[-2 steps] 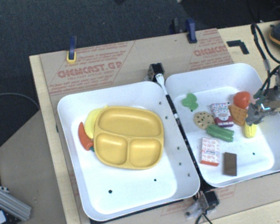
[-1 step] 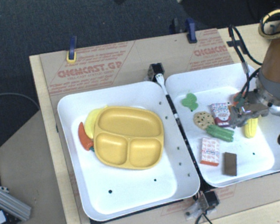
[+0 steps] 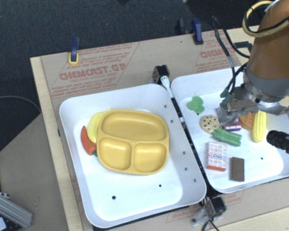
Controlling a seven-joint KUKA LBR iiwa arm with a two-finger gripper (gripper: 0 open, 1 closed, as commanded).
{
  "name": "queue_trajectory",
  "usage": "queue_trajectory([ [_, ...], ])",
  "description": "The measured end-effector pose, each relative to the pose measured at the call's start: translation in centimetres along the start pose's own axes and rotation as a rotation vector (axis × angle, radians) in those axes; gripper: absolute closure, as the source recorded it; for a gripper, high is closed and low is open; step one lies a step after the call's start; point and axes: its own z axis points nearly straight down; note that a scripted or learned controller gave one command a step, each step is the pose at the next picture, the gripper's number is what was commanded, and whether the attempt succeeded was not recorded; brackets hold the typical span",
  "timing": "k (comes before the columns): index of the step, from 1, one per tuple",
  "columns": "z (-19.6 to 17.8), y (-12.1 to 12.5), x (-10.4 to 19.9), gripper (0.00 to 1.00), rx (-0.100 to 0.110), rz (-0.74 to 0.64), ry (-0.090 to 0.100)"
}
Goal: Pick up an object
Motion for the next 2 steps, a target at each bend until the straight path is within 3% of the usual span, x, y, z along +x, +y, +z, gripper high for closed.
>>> queue_trajectory([
  [1,1.3,0.7,3.0,1.00,0.007,0.004,0.000],
  [2,-0.3,1.2,3.1,1.00,0.001,0.005,-0.002],
])
